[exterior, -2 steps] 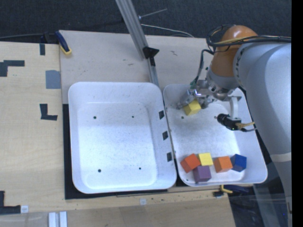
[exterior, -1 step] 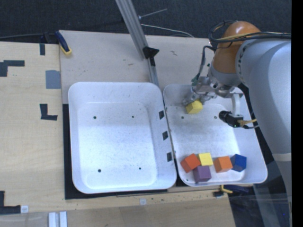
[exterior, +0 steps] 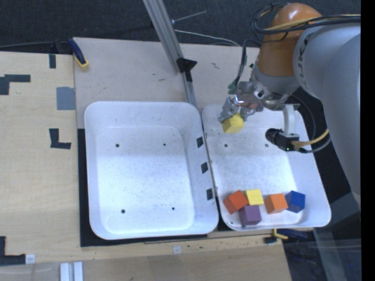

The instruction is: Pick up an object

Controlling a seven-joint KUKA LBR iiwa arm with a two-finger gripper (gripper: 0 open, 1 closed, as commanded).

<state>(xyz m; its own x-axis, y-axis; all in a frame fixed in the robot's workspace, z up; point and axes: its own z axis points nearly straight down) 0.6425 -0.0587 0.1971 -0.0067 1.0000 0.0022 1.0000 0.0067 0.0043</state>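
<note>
The gripper [exterior: 233, 115] is clamped on a yellow block [exterior: 232, 123], lifted over the right bin's [exterior: 304, 174] far left corner. Five more blocks [exterior: 263, 204] sit along that bin's near edge.

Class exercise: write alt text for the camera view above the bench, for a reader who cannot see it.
A grey robot arm's claw holds a small yellow block above the far end of the right white bin. At that bin's near end lie two orange blocks, a yellow block, a purple block and a blue block.
</note>
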